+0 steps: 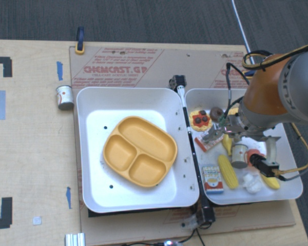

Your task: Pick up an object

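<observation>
The right bin (292, 188) holds several small toys. Among them are a yellow tart with red berries (200, 120), a brown round piece (216, 113), a corn cob (227, 170), a small carton (212, 179) and a grey can (239, 155). My gripper (214, 136) reaches down into the left part of this bin, just below the tart and beside a flat reddish-white item (201, 145). The grey arm with its orange band (262, 94) covers the bin's upper right part. Nothing can be seen held.
The left bin (90, 137) holds a yellow divided plate (139, 151). A yellow banana-like piece (270, 181), a white lump (252, 182) and an orange-red toy (254, 158) lie at the right bin's front. A small can (64, 97) stands on the bench left of the bins.
</observation>
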